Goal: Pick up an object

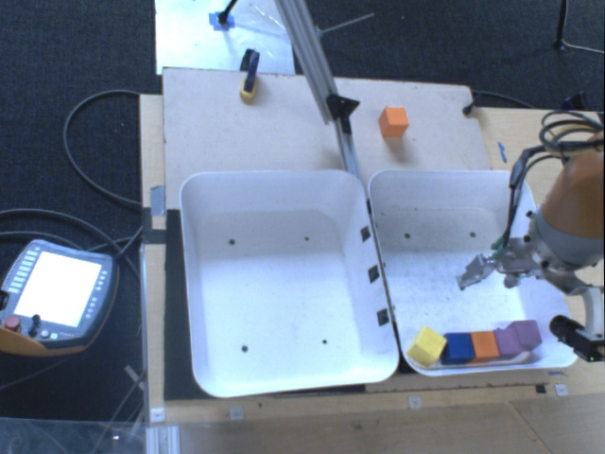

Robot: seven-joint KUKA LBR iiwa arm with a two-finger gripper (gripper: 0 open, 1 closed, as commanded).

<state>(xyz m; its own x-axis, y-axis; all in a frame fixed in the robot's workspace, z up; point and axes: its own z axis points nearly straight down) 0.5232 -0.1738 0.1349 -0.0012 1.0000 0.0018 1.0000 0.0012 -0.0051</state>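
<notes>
Along the front wall of the right bin (444, 201) lies a row of small blocks: a yellow block (425, 345), a blue block (459, 347), an orange block (485, 344) and a purple block (519, 337). The grey arm with its orange band (577, 197) reaches in from the right. Its gripper (487, 268) hangs over the right half of that bin, behind the row of blocks and apart from them. I see nothing held in it.
The left bin (203, 253) stands beside the right one. Behind the bins, an orange cube (393, 121) and a yellow-and-blue clamp (249, 74) lie on the board. A slanted metal pole (312, 55) crosses above the bins' back edge. A teach pendant (52, 296) rests at far left.
</notes>
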